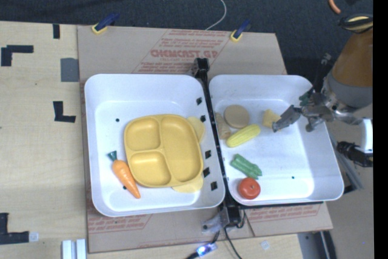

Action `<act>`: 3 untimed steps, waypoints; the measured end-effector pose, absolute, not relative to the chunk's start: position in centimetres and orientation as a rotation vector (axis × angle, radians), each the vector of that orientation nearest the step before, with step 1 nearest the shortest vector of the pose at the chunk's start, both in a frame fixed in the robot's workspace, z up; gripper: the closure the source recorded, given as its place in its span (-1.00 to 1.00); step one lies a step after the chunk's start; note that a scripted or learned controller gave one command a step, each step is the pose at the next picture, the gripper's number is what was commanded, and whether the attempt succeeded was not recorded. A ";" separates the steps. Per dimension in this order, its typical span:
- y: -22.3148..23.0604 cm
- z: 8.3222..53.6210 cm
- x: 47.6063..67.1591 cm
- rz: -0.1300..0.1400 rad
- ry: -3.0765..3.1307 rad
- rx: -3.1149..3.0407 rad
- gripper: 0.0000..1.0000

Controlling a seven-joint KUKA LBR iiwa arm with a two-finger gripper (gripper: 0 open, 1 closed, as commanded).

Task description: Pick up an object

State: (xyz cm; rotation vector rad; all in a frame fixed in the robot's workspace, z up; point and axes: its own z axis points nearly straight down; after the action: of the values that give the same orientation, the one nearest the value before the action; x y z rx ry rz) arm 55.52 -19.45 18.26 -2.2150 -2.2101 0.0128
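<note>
Grey arm w/ orange band reaches in from the right, over the right shallow white bin. Claw hangs above that bin's upper right part, dark fingers pointing left. Fingers look apart, nothing betw. them; tips sit just beside a small yellow chunk, can't tell if touching.

Right bin contents: round tan disc near the left wall, yellow corn cob just below it, lying at a slant. Green pod-shaped veg lower down, red tomato near the front edge, close to the pod.

Left shallow white bin: yellow plastic divided plate w/ three compartments in the middle, lying on a pale yellow flat piece that pokes out at its right side. Orange carrot w/ green top just beside the plate's lower left edge.

Both bins rest on a cardboard sheet w/ red print on the worktop. White cable loops across the dark floor behind.
</note>
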 end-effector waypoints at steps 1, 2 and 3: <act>-19.4 19.0 55.8 0.002 -2.221 -2.219 -1.00; -19.9 12.7 55.3 0.007 -2.218 -2.216 -1.00; -19.8 8.2 55.3 0.003 -2.224 -2.220 -1.00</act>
State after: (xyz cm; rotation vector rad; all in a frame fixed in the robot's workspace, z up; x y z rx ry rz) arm 55.34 -19.78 8.25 -2.2195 -2.2241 0.0026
